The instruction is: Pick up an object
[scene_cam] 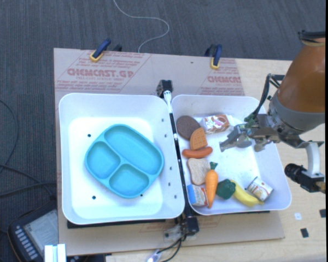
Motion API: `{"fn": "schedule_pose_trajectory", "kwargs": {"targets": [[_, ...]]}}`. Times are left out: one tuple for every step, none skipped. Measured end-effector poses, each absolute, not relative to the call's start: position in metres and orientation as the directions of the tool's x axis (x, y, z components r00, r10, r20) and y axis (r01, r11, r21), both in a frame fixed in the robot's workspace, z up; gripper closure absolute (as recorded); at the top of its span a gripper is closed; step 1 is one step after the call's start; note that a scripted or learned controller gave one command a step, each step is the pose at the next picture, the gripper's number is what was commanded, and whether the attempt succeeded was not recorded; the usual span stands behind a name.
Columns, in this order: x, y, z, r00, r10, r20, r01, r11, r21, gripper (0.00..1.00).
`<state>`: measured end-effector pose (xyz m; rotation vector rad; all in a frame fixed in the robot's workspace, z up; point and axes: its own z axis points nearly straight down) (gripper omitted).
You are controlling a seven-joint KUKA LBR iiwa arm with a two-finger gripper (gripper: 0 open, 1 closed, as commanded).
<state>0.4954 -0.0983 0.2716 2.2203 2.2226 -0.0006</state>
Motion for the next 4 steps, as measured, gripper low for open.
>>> {"fn": "schedule_pose_trajectory", "kwargs": {"targets": [[0.523, -0.112, 0.111, 0.001, 1.0, 0.001, 1.0, -0.001, -0.004, 0.0], [0.489, -0.097, 0.09, 0.003, 1.0, -0.006, 1.0, -0.002, 0.02, 0.0], [0.492, -0.096, 0.102, 0.003, 1.0, -0.005, 1.0, -0.002, 0.025, 1.0], [0.577, -0.073, 0.185, -0.001, 1.0, -0.001, 1.0, 0.001, 0.002, 1.0]]}}
